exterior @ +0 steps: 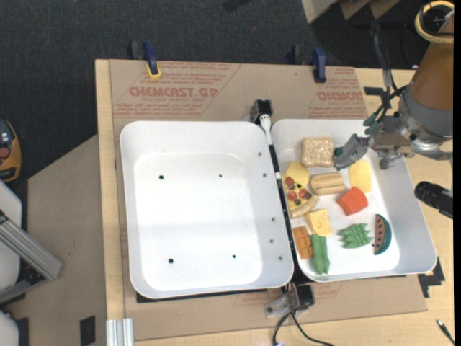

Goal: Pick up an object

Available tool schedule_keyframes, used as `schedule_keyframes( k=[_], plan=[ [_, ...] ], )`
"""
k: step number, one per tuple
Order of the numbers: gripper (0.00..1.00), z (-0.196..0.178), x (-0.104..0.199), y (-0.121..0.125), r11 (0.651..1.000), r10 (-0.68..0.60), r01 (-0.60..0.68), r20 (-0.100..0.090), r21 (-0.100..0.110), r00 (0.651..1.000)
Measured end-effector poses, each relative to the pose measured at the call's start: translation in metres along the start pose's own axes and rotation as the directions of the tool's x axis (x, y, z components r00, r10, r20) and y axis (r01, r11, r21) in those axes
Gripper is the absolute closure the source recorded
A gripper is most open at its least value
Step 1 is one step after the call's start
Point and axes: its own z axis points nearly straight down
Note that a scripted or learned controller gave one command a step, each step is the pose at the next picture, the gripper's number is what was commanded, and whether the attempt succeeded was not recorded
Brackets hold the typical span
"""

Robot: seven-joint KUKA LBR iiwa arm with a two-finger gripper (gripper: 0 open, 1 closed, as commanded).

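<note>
The arm (pixel 431 99) was grey metal, with a broad orange band (pixel 438 78) above the wrist and a silvery ring beneath it. Thin dark cables ran down its side toward the wrist. The gripper (pixel 353 150) was dull grey, with small teal-green patches near where it joined the wrist.

High fixed camera, slanted down over the bench.

It looks from the near side toward the far edge, set back enough to take in both white bins: left bin (pixel 194 207), right bin (pixel 403 258). The arm (pixel 432 92) enters from the right; dark floor lies beyond the bench (pixel 108 193).
</note>
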Motion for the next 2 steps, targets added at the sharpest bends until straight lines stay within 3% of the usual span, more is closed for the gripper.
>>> schedule_keyframes(
  k=[1, 2],
  plan=[
    [0.00, 0.195, -0.021, 0.032, 1.000, 0.002, -0.002, 0.000, 0.004, 1.000],
    [0.00, 0.187, 0.002, 0.080, 1.000, -0.003, 0.003, 0.001, -0.004, 1.000]
  ],
)
